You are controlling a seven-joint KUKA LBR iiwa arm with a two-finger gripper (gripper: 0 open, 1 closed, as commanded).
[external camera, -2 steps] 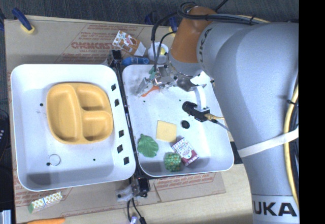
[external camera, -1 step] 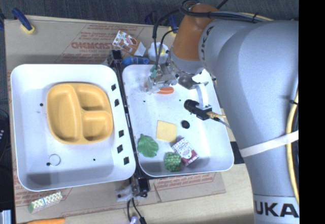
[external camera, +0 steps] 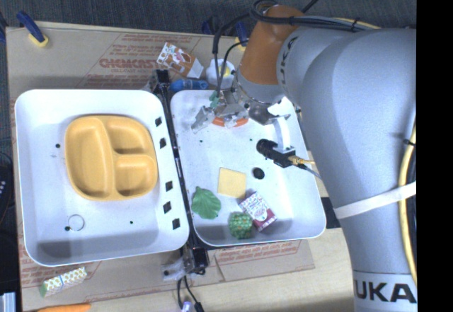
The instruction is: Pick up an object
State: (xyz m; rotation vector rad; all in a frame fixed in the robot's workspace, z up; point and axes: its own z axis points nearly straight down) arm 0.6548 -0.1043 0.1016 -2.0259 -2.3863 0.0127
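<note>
Your gripper sits low in the right bin's far corner, touching an orange piece; whether it's pinching, you cannot tell. The yellow block lies toward the near edge.

one fixed camera above, looking down aslant on both bins.
</note>
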